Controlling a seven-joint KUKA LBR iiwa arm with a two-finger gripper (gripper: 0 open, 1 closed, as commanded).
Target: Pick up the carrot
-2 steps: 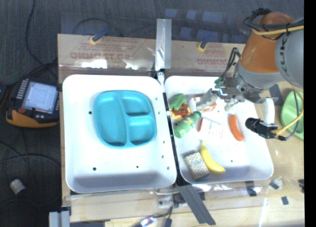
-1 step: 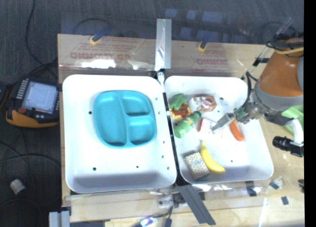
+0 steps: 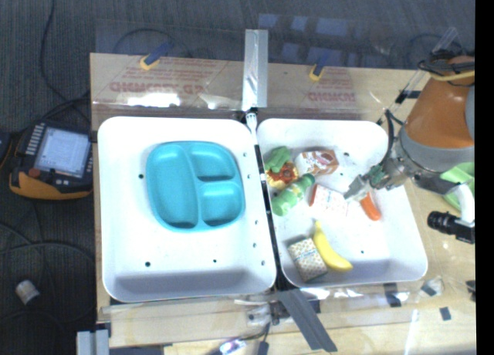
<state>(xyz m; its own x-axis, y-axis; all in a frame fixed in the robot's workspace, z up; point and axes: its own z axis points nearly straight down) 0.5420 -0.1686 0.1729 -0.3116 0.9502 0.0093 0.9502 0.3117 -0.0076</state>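
Carrot (image 3: pixel 371 207) just below-right of tool (image 3: pixel 361 186), right bin.
Long axis slanted toward lower right (tool's spread: cannot tell).

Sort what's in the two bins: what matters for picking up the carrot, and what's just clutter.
Belongs to the job:
carrot, orange, near the right bin's right wall
gripper, right beside the carrot
right bin, which holds the carrot

Just lying about:
banana
small box beside the banana
white carton
green vegetable
blue divided tray in the left bin
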